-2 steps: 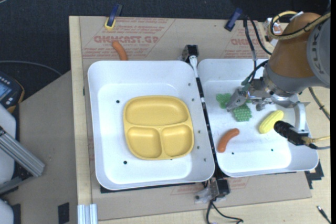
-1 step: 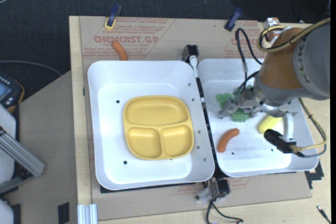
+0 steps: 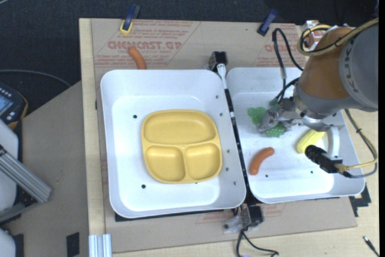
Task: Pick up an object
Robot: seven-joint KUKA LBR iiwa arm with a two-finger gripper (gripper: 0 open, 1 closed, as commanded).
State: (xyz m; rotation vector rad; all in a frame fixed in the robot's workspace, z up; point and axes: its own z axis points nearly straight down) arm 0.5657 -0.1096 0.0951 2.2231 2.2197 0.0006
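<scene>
Green toy: lies in the right bin, near its upper-left part; the likeliest pick, judging by where the arm has gone.
Gripper: low in the right bin, right at the green toy; whether it is wide, narrow or holding the toy, I cannot tell, since the wrist covers it.
Arm: reaches in from the right, its orange band over the bin's far side.
Sausage: orange-brown, loose on the bin floor nearer the front, apart from the gripper.
Yellow piece: just below the wrist, partly hidden.
Left bin: holds a yellow divided plate, three compartments up, probably a drop-off place.
Writing: red print on the cardboard sheet reads roughly "CHEMCAST", the rest unclear.
</scene>
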